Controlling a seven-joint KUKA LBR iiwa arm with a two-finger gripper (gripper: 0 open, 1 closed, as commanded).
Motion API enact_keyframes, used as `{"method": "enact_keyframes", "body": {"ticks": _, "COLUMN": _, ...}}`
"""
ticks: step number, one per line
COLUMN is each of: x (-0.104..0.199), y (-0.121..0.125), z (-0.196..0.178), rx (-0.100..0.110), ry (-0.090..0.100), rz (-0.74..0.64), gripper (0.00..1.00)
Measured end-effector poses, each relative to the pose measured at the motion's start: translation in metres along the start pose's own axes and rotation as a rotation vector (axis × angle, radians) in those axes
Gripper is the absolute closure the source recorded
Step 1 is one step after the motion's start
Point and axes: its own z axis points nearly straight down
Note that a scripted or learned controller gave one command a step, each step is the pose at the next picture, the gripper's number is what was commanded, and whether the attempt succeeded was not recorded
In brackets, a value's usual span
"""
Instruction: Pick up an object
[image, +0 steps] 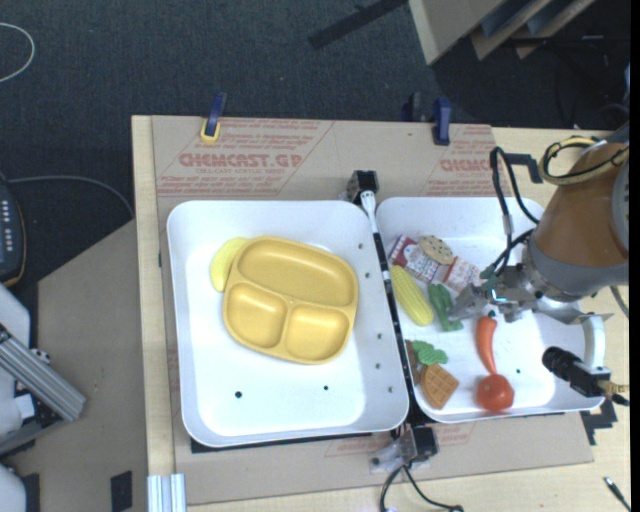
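gripper (478, 302) over right bin (520, 215) | bench board (245, 150) reads "CHEMCAST"

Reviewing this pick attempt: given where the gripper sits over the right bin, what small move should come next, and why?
Probably a short descent onto the green pepper. The gripper hovers just right of it, above the carrot, with nothing visibly between its jaws. The corn lies close on the pepper's left, so a slight shift left before lowering seems wise to centre on the pepper.

Orange carrot (486, 343), lying upright in right bin, above red tomato (494, 392)
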Motion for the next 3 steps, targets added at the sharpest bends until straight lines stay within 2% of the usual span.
{"method": "enact_keyframes", "body": {"ticks": 1, "x": 0.001, "y": 0.000, "z": 0.047, "rx": -0.004, "ry": 0.000, "rz": 0.000, "gripper": 0.00}}
{"method": "enact_keyframes", "body": {"ticks": 2, "x": 0.000, "y": 0.001, "z": 0.035, "rx": -0.009, "ry": -0.002, "rz": 0.001, "gripper": 1.00}}
{"method": "enact_keyframes", "body": {"ticks": 3, "x": 0.003, "y": 0.005, "z": -0.028, "rx": -0.015, "ry": -0.004, "rz": -0.002, "gripper": 1.00}}
